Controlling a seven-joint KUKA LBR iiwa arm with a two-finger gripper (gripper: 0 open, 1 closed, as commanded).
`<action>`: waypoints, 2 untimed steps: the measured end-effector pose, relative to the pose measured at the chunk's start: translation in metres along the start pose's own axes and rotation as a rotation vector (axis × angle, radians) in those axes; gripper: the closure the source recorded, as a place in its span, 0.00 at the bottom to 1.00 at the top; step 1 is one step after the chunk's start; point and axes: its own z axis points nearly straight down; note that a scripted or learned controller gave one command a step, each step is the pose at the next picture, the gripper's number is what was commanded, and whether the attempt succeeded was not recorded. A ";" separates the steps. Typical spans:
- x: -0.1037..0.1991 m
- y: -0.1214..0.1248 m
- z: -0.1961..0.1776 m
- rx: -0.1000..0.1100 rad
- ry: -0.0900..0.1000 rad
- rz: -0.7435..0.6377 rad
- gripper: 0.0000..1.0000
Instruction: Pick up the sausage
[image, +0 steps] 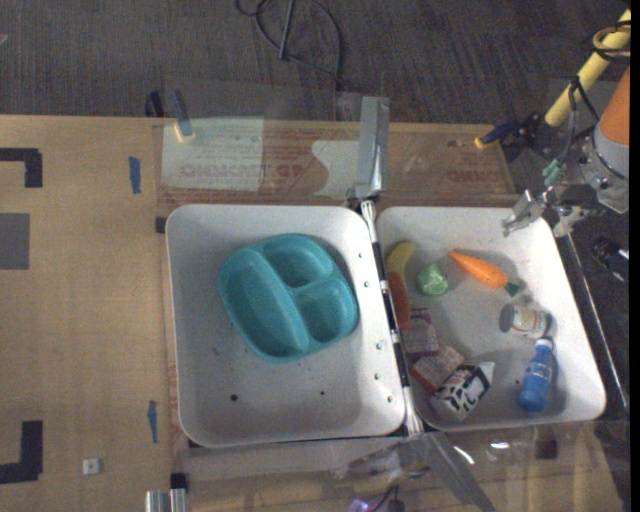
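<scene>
Teal divided plate (288, 296) fills left bin (190, 390); sausage (398, 297) lies in right bin (580, 380).

Teal plate (288, 295), orange carrot (478, 269), blue bottle (537, 377), white bins (200, 380)

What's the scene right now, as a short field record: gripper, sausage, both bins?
gripper: above the right bin's top right corner, nothing seen between its fingers
sausage: reddish, lying along the right bin's left wall, below the banana; not yet picked
left bin: holds a teal divided plate
right bin: carrot, green item, small jar, blue bottle, cow-print carton, two packets
arm: at the right edge, apart from the bin's contents
</scene>
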 end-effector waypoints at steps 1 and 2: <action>0.042 0.006 0.098 0.003 0.001 0.161 0.00; 0.083 -0.017 0.125 -0.002 -0.001 0.550 0.00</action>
